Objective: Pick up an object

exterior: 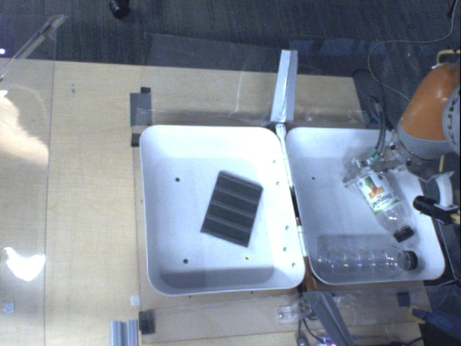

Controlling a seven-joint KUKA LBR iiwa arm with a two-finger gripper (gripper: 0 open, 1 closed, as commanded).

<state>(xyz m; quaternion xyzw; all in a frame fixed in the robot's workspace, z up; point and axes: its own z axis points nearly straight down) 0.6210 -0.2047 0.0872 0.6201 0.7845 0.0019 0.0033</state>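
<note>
Clear bottle (pixel 364 258): on its side along the right bin's (pixel 317 157) near wall, cap right.
Labelled bottle (pixel 379 195): mid-bin, long axis slanting, black cap nearest.
Gripper (pixel 371 163): at that bottle's far end; grip state hidden, cannot tell.

A pale wooden bench (pixel 79 193) fills most of the frame; dark carpeted floor (pixel 216 13) runs along the top, glare at far left.
</note>
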